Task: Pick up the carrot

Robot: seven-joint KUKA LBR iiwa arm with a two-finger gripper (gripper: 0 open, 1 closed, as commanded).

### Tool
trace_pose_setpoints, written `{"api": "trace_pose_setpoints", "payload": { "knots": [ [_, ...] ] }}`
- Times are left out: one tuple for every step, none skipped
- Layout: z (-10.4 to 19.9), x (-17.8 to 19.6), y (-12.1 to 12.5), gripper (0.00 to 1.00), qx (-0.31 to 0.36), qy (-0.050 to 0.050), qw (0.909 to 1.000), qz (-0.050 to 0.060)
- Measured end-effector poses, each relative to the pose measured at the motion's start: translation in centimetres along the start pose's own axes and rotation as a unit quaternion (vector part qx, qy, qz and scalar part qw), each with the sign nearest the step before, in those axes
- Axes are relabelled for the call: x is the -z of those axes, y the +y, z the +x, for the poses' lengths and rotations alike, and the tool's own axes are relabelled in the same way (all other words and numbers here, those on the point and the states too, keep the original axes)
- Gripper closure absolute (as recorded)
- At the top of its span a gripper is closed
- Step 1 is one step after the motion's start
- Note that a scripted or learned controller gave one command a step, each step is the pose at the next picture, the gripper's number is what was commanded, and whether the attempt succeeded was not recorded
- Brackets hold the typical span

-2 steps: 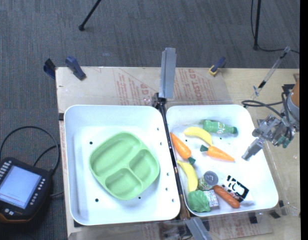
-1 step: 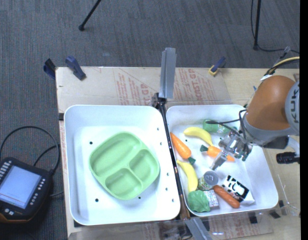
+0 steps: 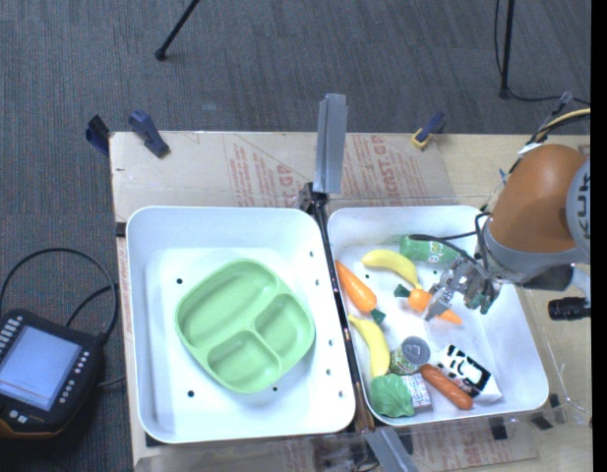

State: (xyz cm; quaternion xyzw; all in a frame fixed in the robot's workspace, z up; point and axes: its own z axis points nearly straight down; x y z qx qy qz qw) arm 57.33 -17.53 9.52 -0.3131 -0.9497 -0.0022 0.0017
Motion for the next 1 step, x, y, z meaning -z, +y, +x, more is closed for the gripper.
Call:
{"api": "trace_pose_setpoints", "payload": {
  "knots": [
    [2.75, 7.48, 5.99, 1.00, 0.039, -0.002, 0.9992, 0.001]
  ]
}}
